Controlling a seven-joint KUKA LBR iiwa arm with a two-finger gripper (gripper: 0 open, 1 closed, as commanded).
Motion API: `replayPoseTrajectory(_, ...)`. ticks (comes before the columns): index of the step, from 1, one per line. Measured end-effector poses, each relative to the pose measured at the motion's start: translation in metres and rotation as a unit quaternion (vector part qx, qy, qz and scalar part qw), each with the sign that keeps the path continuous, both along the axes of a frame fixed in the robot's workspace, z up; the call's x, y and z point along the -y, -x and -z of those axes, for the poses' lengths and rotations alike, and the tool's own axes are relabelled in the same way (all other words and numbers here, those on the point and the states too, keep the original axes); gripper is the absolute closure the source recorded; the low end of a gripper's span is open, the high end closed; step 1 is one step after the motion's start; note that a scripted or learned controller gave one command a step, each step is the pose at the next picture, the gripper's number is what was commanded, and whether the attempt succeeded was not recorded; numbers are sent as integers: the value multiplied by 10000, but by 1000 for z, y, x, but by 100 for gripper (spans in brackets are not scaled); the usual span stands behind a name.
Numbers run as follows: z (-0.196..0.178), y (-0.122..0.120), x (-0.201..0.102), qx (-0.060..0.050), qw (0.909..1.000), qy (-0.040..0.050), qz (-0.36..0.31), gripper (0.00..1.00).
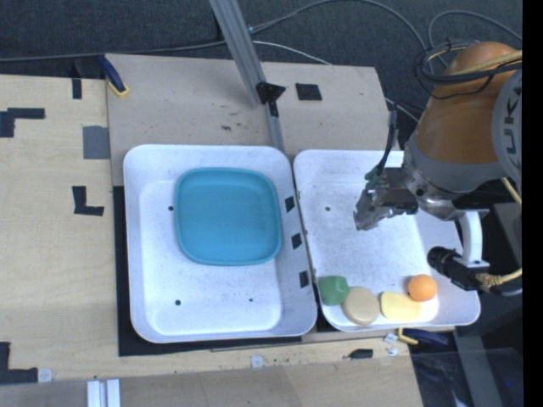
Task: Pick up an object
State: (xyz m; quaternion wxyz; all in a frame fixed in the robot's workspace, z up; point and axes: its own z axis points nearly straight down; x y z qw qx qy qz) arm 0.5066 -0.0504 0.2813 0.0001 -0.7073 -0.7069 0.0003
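Observation:
Along the near edge of the right bin [339, 185] lie a green piece [333, 289], a tan round piece [361, 304], a yellow piece [398, 305] and an orange ball [422, 287]. My gripper [366, 217] hangs over the middle of the right bin, well up from those pieces and a little to their left. Nothing shows between its fingers. Whether the fingers are open or shut is not clear from this angle.
A blue square plate [227, 215] lies in the left bin [148, 244]. A grey metal pole [246, 49] slants in from the top toward the gap between the bins. Cables trail behind the arm at upper right.

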Motion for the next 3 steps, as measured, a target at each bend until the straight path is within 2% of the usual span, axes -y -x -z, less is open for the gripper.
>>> replayPoseTrajectory(1, 14, -7, -52, -2, 10000, 0, 2, 100)
replayPoseTrajectory(2, 38, -21, -92, 3, 10000, 0, 1, 100)
replayPoseTrajectory(3, 38, -37, -137, 0, 10000, -1, -6, 100)
